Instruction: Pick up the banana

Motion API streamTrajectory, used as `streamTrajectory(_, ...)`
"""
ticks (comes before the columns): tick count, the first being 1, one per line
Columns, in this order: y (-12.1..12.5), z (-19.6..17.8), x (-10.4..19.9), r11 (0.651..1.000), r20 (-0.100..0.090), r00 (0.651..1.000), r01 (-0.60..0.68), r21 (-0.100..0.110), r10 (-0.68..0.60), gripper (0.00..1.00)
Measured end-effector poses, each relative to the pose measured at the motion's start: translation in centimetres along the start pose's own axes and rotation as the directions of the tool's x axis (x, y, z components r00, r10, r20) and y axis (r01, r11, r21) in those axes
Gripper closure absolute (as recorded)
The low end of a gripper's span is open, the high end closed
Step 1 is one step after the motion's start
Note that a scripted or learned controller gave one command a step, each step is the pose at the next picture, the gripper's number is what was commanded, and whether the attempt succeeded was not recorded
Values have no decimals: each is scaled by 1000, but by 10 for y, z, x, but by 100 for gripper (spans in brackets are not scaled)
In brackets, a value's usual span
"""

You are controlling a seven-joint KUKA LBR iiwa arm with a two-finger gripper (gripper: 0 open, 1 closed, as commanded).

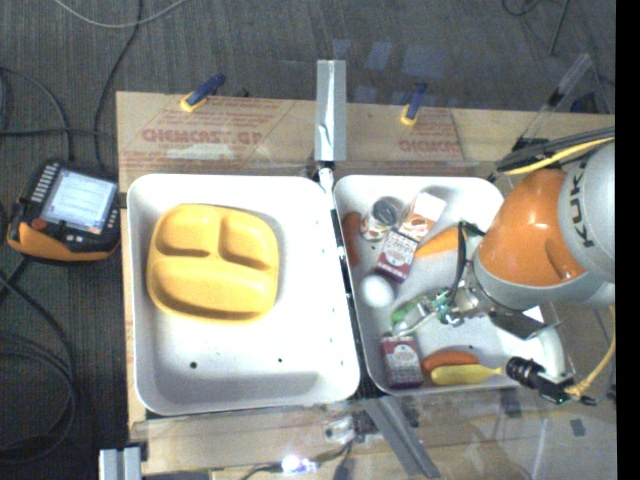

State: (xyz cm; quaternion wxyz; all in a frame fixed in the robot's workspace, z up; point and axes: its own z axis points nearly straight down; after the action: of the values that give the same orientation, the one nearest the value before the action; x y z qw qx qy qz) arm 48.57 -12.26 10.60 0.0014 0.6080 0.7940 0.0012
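Observation:
The banana (pixel 464 374) is small and yellow and lies flat along the near wall of the right bin (pixel 478 190). An orange-red sausage-shaped item (pixel 448 358) lies right against its far side. My gripper (pixel 444 308) hangs over the middle of the right bin, below the orange wrist band (pixel 528 240), a little beyond the banana and apart from it. Metal parts and green wiring show at the gripper, and the arm's bulk hides much of it. Nothing is visibly held.
The right bin also holds a round can (pixel 385 211), a white box (pixel 428 206), a maroon packet (pixel 397 253), a white ball (pixel 376 289), an orange wedge (pixel 436 247) and a second maroon packet (pixel 402 360). A yellow divided tray (pixel 213 260) lies in the left bin (pixel 150 368).

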Motion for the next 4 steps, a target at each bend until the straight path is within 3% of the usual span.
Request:
streamTrajectory(1, 69, -77, 21, 913, 3, 913, -408, 7, 408, 0)
streamTrajectory(2, 113, -62, -124, 905, 6, 905, -425, 7, 425, 0)
streamTrajectory(3, -14, 16, -49, 863, 0, 863, -506, -2, 506, 0)
streamTrajectory(4, 38, 16, 18, 881, 2, 881, -473, -11, 473, 0)
